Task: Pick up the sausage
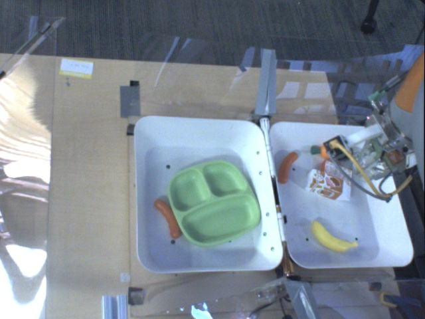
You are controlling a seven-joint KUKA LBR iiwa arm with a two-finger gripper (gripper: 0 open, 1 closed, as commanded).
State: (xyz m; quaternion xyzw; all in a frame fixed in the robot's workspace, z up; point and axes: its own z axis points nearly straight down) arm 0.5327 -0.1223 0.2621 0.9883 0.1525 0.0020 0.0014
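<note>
Sausage [287, 167] in right bin [388, 248], close to wall beside other bin. Pincer [375, 155] over far side; can't tell if apart or together. You might bump wall or grab packet [327, 181] instead.

In the left bin [199, 130], the green plate [214, 203] fills the middle and presses against one sausage [167, 218], so you have bare floor only on its left, toward the wall. In the right bin [385, 234], the other sausage [287, 167] lies near the dividing wall with open floor below it. The packet [327, 183] sits just to its right, and the banana [334, 236] is well apart.
</note>
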